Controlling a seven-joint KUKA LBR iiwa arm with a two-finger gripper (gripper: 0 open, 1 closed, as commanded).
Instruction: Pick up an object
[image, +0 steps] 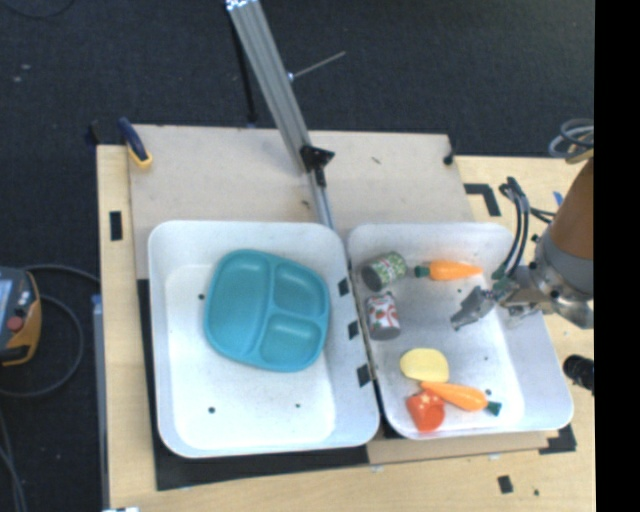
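Gripper (478, 305) hovers over bare floor of right bin (530, 385), finger state unclear, can't tell. Nothing held. Risks: descending here grabs nothing; yellow piece (424, 364), carrot (457, 395) and red piece (426, 411) are touching, so fingers could knock them aside.

matt teal tray (267, 309) (plastic), glossy bins (180, 420)

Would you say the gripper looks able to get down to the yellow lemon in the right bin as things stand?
Probably yes: the gripper hangs above the right bin, and the lemon lies uncovered, though a carrot and a red pepper crowd it.
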